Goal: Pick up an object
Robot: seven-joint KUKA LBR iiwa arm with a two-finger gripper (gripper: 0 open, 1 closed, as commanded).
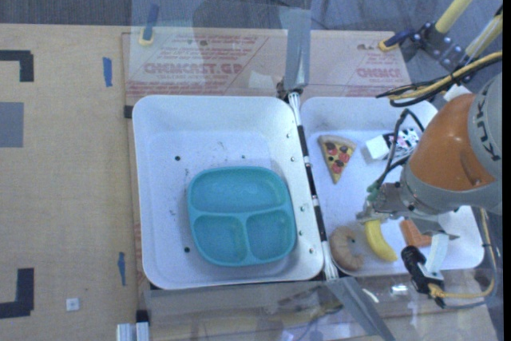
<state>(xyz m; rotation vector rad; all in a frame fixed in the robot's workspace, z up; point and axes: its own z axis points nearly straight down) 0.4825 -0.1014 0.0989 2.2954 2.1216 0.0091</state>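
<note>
The banana (380, 241) lies near the front of the right bin (351, 109), beside a doughnut (348, 247). It looks to me like a light, smooth toy, likely slippery, so I'd pinch it across its thick middle. The gripper (389, 208) hovers just above its upper end; I cannot tell its state from here. A pizza slice (337, 156) sits further back.

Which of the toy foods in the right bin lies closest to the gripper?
The yellow banana: it lies right below the gripper, nearer than the donut beside it and the pizza slice farther up the bin.
</note>
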